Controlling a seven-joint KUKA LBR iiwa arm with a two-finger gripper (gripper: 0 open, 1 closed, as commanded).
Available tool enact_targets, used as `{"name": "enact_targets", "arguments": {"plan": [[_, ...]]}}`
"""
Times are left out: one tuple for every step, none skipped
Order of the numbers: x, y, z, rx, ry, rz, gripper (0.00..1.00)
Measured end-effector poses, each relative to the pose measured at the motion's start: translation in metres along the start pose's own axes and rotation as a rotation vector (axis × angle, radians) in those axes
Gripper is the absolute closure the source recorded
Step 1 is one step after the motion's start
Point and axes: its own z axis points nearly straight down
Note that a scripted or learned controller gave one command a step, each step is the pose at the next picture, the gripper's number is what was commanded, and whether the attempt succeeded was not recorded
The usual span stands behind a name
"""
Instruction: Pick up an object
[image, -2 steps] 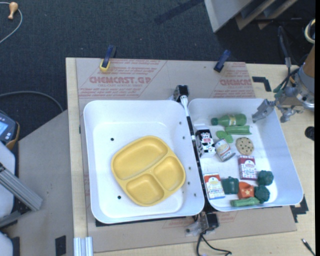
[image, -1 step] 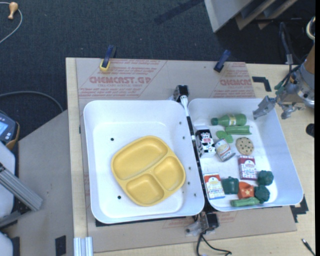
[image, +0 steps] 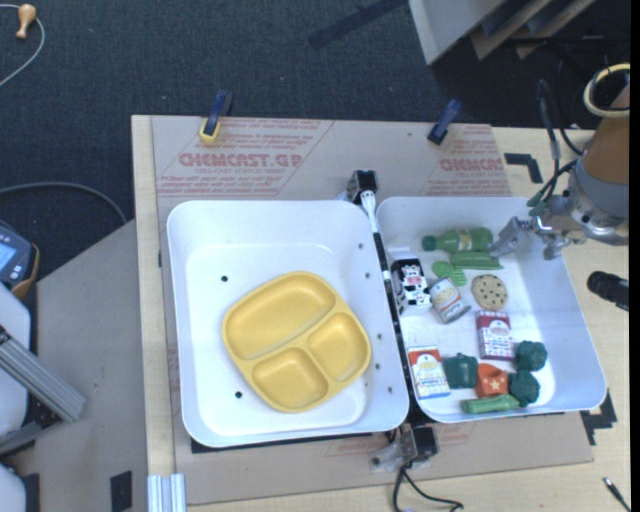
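I'm hovering the pincer (image: 515, 236) beside the green bottle (image: 458, 241) in the right bin (image: 585, 345); its grip I cannot tell. Crowded neighbours are risking a glancing miss.

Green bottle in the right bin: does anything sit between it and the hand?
Nothing visible does. The hand sits just right of the green bottle, with only bare floor of the right bin between them. The cookie lies below that gap.

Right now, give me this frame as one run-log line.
arm: over right bin far side | gripper: beside green bottle, nothing visibly held | left bin: yellow divided plate | pick: not yet done
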Motion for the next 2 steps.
{"name": "enact_targets", "arguments": {"plan": [[0.0046,-0.003,0.0635,0.001,0.001,0.0,0.0],[0.0051,-0.003,0.0657,-0.003,-0.001,-0.001,0.0]]}}
